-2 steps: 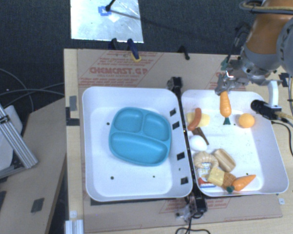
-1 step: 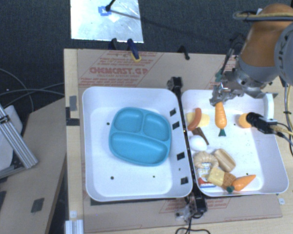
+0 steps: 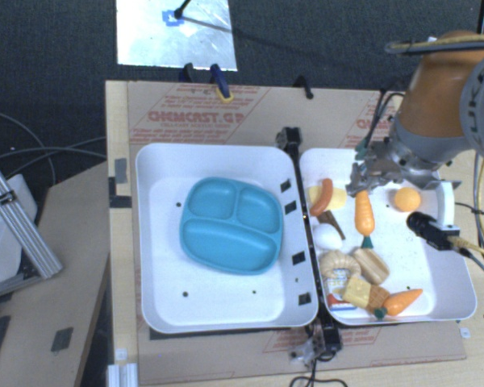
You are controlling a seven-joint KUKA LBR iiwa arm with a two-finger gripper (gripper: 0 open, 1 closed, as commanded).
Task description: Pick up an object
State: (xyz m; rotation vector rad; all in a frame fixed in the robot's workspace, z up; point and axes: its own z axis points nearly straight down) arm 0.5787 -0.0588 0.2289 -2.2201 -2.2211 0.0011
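My gripper [image 3: 361, 182] hangs over the back of the right bin [image 3: 466, 285], just above the top end of an orange carrot [image 3: 364, 214] that lies lengthwise. A red-brown sausage [image 3: 324, 196] lies to the gripper's left and an orange ball [image 3: 406, 198] to its right. Nearer the front are a white egg [image 3: 329, 236], a pale pastry [image 3: 337, 262], a bun [image 3: 373, 265], a yellow cheese wedge [image 3: 356, 291] and a second carrot [image 3: 401, 301]. I see nothing between the fingers.
The left bin [image 3: 157, 240] holds a blue divided tray [image 3: 231, 224]. A black divider [image 3: 300, 216] with clips runs between the bins. A black part with a cable [image 3: 425, 226] juts over the right bin's right side. A metal frame [image 3: 12, 224] stands at far left.
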